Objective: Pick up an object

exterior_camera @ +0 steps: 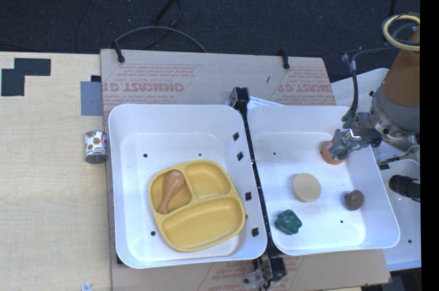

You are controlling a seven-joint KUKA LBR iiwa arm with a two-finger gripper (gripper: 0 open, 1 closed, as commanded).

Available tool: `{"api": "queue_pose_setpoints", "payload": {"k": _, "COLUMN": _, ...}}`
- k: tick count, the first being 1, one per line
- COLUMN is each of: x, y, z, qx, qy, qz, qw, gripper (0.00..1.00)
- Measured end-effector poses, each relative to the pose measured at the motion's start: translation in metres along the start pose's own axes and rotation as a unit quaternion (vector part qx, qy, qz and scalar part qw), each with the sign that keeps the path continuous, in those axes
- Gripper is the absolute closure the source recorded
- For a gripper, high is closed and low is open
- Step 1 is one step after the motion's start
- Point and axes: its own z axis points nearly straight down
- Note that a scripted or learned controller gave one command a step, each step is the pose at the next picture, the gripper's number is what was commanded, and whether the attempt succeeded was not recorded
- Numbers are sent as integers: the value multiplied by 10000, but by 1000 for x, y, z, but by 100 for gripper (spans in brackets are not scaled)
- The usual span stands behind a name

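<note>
The pincer [341, 144] hangs low over the far right part of the right bin [384, 241], its metal tip directly at a small orange object [331, 155] that lies on the bin floor; whether the tip is wide or narrow around that object cannot be told from this angle. The grey arm [401, 94] with its orange band rises from the right edge. Nearer the front of the same bin lie a round cream disc [306, 187], a small brown lump [354, 200] to its right and a green object [289, 222] near the front left. The left bin [130, 145] holds a yellow divided plate [199, 206], with a tan drumstick-shaped toy [170, 189] in its left compartment. A small patterned can [95, 146] lies on the desk [48, 180] just left of that bin.
</note>
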Motion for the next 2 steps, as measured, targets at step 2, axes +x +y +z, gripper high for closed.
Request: {"api": "queue_pose_setpoints", "payload": {"k": 2, "x": 94, "y": -11, "z": -3, "qx": 11, "qy": -1, "qz": 8, "qw": 10000, "gripper": 100}}
